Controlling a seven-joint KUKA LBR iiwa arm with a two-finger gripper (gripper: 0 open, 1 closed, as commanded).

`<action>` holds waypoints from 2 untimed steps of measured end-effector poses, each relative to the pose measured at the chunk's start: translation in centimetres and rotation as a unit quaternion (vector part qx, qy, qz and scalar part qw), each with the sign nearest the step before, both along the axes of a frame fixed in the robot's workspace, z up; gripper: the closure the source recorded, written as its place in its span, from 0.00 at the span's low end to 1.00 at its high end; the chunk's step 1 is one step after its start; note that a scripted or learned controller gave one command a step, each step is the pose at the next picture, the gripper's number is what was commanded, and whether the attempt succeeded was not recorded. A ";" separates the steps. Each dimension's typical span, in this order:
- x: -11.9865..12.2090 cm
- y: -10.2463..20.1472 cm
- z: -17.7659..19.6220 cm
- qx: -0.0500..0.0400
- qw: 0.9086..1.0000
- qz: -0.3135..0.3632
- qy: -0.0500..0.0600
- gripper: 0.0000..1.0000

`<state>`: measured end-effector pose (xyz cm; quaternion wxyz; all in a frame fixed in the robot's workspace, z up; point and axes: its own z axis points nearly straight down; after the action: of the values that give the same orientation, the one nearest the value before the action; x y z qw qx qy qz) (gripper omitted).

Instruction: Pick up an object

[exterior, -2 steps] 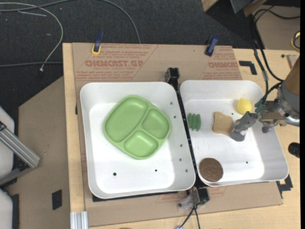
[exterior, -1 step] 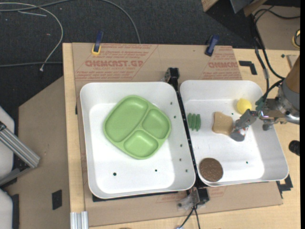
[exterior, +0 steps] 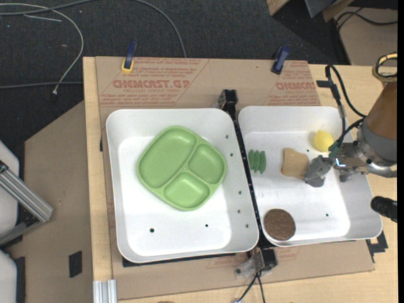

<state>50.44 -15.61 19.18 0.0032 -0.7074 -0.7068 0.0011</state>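
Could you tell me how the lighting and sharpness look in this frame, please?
Camera view: even, soft lighting; the green plate is crisp, with a faint shadow on the left bin; the white bins look bright, nearly washed out; the gripper in the right bin looks slightly soft.

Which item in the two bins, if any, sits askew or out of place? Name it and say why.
The green divided plate in the left bin lies turned at an angle, its edges out of line with the bin walls. In the right bin, the brown disc sits hard against the front rim. Nothing looks spilled or broken.
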 end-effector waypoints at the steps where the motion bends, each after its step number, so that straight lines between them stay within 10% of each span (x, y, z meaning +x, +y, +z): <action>1: 0.9 0.0 -5.7 0.000 1.000 0.000 0.000 0.00; 2: 0.8 0.1 -11.0 0.000 1.000 0.000 -0.001 0.00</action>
<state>51.26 -15.54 8.22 0.0027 -0.7076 -0.7066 0.0006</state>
